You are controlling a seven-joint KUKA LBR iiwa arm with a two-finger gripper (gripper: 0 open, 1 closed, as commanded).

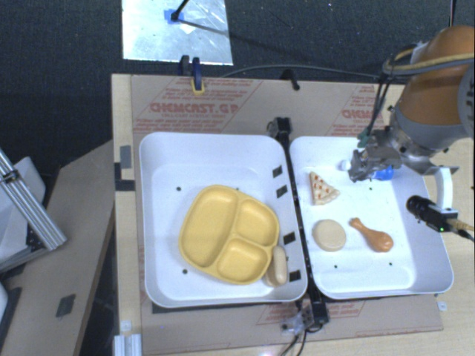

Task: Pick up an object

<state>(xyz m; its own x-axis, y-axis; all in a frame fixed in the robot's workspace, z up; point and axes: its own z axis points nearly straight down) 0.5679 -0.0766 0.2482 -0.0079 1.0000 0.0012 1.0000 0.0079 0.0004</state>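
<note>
The gripper (364, 165) hangs low over the far part of the right bin (430, 273), touching or just above a small blue object (383, 173); whether its fingers are apart, I cannot tell. Nearer lie 3 toy foods: pizza slice (323, 188), round cookie (329, 235), drumstick (372, 235)

yellow tray (223, 228), white bins (167, 162)
</note>
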